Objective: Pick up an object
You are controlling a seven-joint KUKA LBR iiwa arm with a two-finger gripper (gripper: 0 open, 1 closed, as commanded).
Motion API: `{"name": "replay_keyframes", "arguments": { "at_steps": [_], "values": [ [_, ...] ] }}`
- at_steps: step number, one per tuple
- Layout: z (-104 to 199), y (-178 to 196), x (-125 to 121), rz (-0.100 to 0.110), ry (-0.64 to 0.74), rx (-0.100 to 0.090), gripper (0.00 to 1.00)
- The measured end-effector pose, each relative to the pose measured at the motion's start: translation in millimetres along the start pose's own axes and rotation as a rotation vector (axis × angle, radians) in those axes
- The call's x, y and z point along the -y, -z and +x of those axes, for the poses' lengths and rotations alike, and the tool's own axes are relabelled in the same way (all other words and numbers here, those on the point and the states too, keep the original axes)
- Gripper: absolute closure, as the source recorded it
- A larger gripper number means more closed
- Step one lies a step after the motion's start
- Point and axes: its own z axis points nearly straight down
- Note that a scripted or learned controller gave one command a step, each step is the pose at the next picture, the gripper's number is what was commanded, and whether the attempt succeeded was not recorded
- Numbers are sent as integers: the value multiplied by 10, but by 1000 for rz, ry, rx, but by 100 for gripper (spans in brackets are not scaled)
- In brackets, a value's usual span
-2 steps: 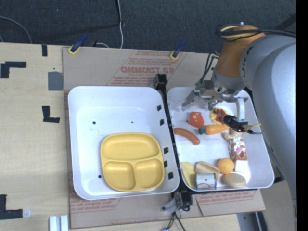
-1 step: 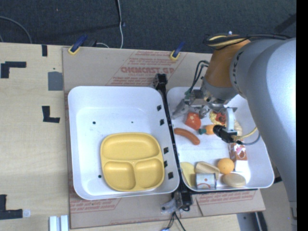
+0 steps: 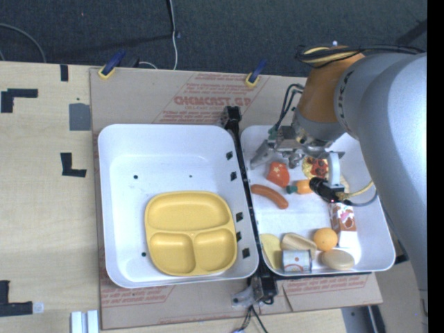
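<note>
camera view: two shallow white bins side by side on a cardboard sheet over the wooden tabletop [image 3: 41,186]. left white bin [image 3: 125,151] holds a yellow plastic divided plate [image 3: 190,231], three compartments, lying flat toward the bin's near side.

right white bin [image 3: 374,220] holds the loose items. a red strawberry-like toy [image 3: 277,173] sits near the bin's middle, an orange-brown toy sausage [image 3: 270,195] just beside it on the near-left. a small orange carrot-like piece [image 3: 302,186] lies right of the strawberry. along the near wall: a pale yellow banana-shaped piece [image 3: 270,244], a beige wedge [image 3: 298,241], a small white carton with red print [image 3: 296,260], an orange ball [image 3: 325,238], a tan bread-roll shape [image 3: 336,259]. a brown and white packet [image 3: 345,222] lies by the right wall.

grey arm with orange band enters from the right; tool [image 3: 295,152] low over the far part of the right bin, just above the strawberry. cannot tell whether the tool is released or clenched; nothing visibly between its tips.
</note>
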Motion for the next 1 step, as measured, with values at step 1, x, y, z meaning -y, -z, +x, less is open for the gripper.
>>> {"name": "replay_keyframes", "arguments": {
  "at_steps": [1],
  "values": [
    [300, 959, 494, -5, 1, -1, 100]
  ]
}}
